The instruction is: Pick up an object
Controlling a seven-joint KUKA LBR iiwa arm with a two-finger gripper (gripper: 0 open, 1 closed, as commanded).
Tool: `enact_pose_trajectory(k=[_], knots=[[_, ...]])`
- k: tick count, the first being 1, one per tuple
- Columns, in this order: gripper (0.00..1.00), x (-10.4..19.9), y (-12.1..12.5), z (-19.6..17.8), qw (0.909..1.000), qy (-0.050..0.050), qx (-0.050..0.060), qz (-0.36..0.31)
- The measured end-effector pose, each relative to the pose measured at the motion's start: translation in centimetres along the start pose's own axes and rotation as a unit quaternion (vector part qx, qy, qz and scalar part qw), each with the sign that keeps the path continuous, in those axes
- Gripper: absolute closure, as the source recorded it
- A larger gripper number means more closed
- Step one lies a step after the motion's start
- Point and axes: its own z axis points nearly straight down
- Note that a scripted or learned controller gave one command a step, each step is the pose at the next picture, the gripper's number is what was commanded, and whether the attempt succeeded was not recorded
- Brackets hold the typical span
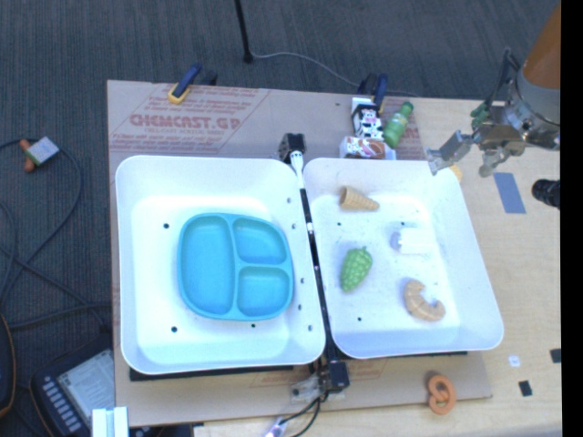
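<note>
A green grape bunch (356, 269), croissant (424, 300) and cone (358, 199) lie in the right bin (474, 271). Beyond that bin's far right corner hovers the end effector (472, 151), fingers spread wide, gripping nothing.

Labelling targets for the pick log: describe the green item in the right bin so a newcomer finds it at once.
Of the two white bins, take the right bin, the one without the blue tray. The grapes lie near its left wall, about midway down, below the cone and left of the croissant. It is the only green, bumpy thing there; its neighbours are tan.
</note>
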Motion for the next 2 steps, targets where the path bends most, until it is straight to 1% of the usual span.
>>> enact_pose_trajectory(k=[1,2], knots=[[0.00,2.7,-1.0,11.6,1.0000,0.001,0.002,0.000],[0.00,4.5,-5.7,15.9,0.9999,-0.004,-0.010,0.000]])
